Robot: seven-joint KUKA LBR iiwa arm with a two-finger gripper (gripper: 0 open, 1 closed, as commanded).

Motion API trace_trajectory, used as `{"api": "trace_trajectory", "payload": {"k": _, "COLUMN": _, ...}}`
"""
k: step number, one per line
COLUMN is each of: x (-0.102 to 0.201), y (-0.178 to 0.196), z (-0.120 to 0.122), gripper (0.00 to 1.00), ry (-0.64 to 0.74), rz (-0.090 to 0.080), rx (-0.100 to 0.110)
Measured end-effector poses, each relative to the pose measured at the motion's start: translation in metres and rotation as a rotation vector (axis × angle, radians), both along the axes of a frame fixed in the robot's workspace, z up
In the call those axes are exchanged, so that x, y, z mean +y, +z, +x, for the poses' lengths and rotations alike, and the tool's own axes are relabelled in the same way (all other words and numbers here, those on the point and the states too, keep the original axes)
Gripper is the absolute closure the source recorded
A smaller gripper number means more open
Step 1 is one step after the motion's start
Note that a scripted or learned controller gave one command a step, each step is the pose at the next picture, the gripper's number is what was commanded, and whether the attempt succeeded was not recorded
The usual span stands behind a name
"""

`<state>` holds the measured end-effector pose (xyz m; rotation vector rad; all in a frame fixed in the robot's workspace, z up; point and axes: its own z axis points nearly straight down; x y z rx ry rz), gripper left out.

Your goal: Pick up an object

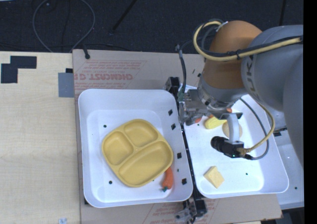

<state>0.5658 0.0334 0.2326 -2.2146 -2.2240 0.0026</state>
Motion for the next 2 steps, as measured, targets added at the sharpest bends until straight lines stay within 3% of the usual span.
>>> {"api": "trace_trajectory", "payload": {"k": 1, "x": 0.0509, "y": -0.0131, "z": -0.001, "gripper": 1.0, "ry": 0.0, "rz": 0.0, "rx": 0.003}}
{"api": "trace_trajectory", "payload": {"k": 2, "x": 0.049, "y": -0.0124, "z": -0.0009, "gripper": 0.0, "ry": -0.002, "rz": -0.001, "rx": 0.002}}
